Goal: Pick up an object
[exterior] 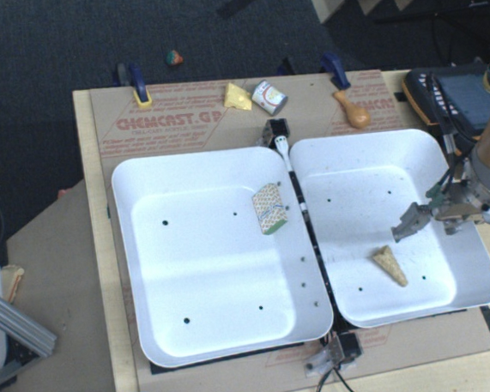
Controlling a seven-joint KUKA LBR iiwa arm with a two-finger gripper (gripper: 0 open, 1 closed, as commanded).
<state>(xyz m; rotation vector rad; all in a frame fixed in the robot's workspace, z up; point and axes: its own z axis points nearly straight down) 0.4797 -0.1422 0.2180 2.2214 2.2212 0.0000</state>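
Note:
A tan wedge-shaped piece (pixel 390 265) lies in the right bin (pixel 354 165), towards its front right. A small block with a speckled, patterned face (pixel 269 208) rests in the left bin (pixel 146 243), close to its right wall. My gripper (pixel 413 220) reaches in from the right and hovers over the right bin's right half. It is a short way behind and slightly right of the tan wedge and does not touch it. I see nothing held in it.
Behind the bins the cardboard bench top carries a yellow chunk (pixel 237 98), a small white box (pixel 269 97) and a tan wooden pear shape (pixel 353 111). A black clip (pixel 277 132) sits at the back of the seam between the bins. Blue clamps (pixel 138 82) hold the back edge.

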